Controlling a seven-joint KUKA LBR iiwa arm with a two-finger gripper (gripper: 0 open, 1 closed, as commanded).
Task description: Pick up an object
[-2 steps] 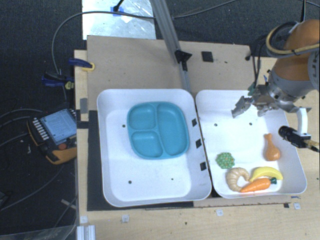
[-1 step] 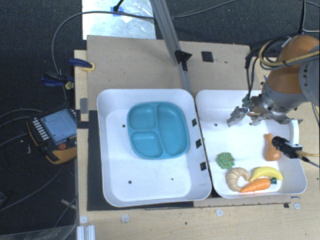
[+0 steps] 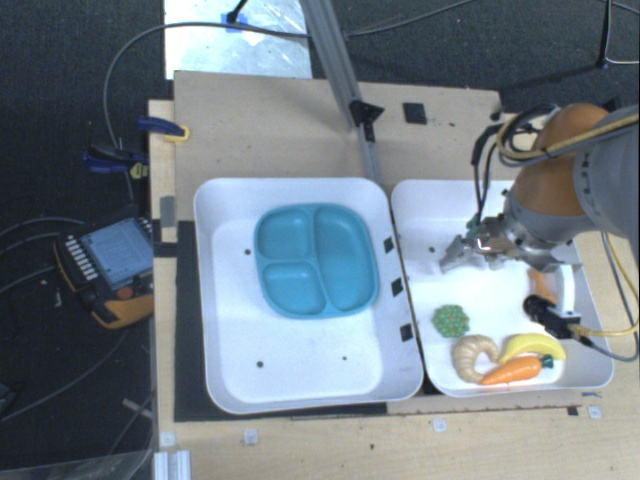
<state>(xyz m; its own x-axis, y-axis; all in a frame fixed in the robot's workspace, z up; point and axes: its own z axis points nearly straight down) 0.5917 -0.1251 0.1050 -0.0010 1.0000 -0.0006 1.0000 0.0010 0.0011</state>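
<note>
My gripper (image 3: 455, 255) hovers low in the upper-left part of the right bin (image 3: 420, 208), pointing left. It looks open, with nothing between its fingers. Below it lie a green bumpy ball (image 3: 451, 319), a tan croissant (image 3: 472, 352), a yellow banana (image 3: 531, 345) and an orange carrot (image 3: 511, 371), clustered at the bin's front. A small orange piece (image 3: 541, 285) lies by the right wall, partly hidden by the arm. The gripper touches none of them; the green ball is the nearest.
The left bin (image 3: 225, 298) holds a blue divided plate (image 3: 316, 258). A grey pole (image 3: 335, 53) slants in from the top and ends between the bins' back edges. Cables and a black connector (image 3: 552, 314) hang off the arm over the right bin.
</note>
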